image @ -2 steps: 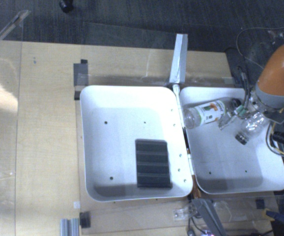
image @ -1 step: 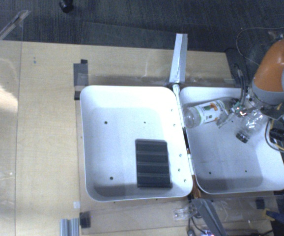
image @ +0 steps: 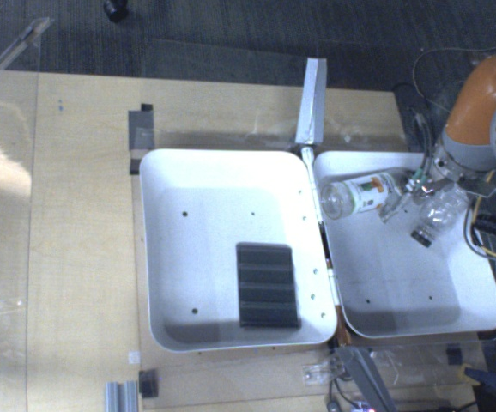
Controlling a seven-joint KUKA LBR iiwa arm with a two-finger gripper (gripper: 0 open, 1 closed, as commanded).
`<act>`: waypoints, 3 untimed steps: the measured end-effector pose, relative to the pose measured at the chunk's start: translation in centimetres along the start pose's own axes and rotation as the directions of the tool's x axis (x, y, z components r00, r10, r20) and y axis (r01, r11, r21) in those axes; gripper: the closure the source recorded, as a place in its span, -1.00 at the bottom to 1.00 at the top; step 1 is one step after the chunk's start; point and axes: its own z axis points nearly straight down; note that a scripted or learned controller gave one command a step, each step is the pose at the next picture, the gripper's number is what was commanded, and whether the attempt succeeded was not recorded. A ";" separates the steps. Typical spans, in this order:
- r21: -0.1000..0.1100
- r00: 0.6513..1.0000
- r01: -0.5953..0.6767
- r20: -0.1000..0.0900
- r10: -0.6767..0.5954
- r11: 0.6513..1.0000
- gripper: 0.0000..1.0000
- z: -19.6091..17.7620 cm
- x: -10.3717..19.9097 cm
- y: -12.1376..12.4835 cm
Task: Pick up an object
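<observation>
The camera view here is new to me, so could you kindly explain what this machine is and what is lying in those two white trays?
You are looking down, at a slant, from a single camera fixed above a wooden bench. Two shallow white bins sit side by side on it. The left bin holds a black ridged block lying flat near its front. The right bin holds a clear plastic bottle with a green and white label, lying on its side at the back. The grey machine with the orange band is a robot arm reaching in from the right. Its hand hangs low by the bottle's end, but I cannot tell whether it grips anything.
</observation>
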 end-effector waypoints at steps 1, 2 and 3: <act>-0.001 1.000 0.022 0.002 -0.022 1.000 -1.00 0.0 -0.1 0.0; -0.071 0.999 0.006 0.052 -0.003 0.997 -1.00 -7.8 5.4 -1.1; -0.079 0.984 0.165 0.084 -0.158 0.983 -1.00 -6.0 5.9 1.9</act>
